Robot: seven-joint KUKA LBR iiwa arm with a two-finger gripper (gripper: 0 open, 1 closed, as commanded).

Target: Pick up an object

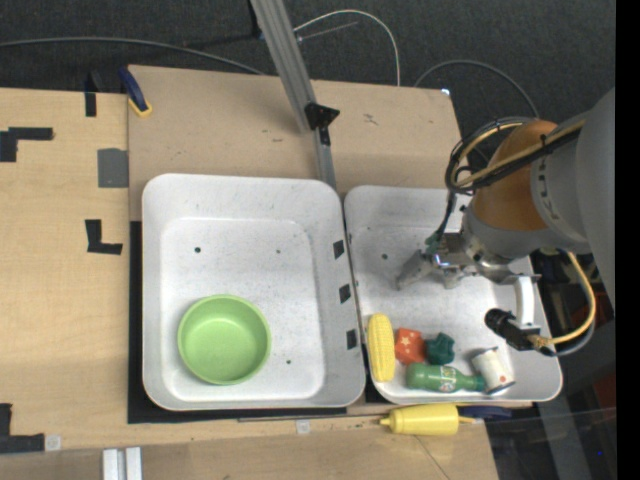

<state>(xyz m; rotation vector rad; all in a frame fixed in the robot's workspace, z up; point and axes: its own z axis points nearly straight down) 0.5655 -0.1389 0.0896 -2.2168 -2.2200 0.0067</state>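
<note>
From above, the gripper [415, 268] hangs over the bare far part of the right bin [385, 218], its fingers spread apart with nothing between them. The objects lie well apart from it along the near side of that bin: a yellow corn cob [380, 346] at the left, a red piece [408, 344] and a dark green piece [440, 347] beside it, a green bottle [443, 377] nearest the rim, and a white cup [493, 368] to the right. A yellow bottle [425, 420] lies outside, just beyond the near rim. The left bin [240, 203] holds a green bowl [224, 339] in its near left corner.
</note>
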